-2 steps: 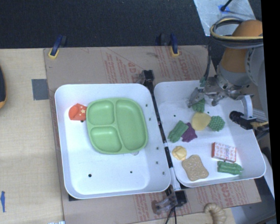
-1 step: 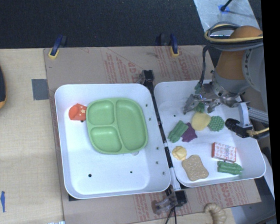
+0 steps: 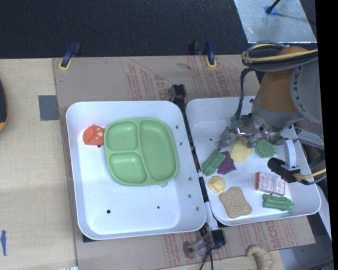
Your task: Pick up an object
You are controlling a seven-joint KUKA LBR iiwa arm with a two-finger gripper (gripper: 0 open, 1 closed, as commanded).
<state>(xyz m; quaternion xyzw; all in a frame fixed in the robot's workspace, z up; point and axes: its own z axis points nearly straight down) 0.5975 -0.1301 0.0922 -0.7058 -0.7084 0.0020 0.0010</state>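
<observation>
1. Over the right bin [image 3: 312, 205], your gripper [image 3: 237, 133] hangs low by the pile of toy food; whether it is open or closed you cannot tell from this view.
2. Just beside and below it lies the yellow toy piece [image 3: 241, 152], touching or nearly so.
3. A green pickle-like piece [image 3: 212, 161] lies a little further to the lower left, its long axis slanting up toward the gripper.
4. Judge the yellow piece the nearest target.
5. Across in the left bin [image 3: 88, 223], a green divided plate [image 3: 141, 151] sits well apart.

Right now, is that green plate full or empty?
Empty. The green plate in the left bin shows three bare compartments; the red thing lies beside its rim, not in it.
</observation>
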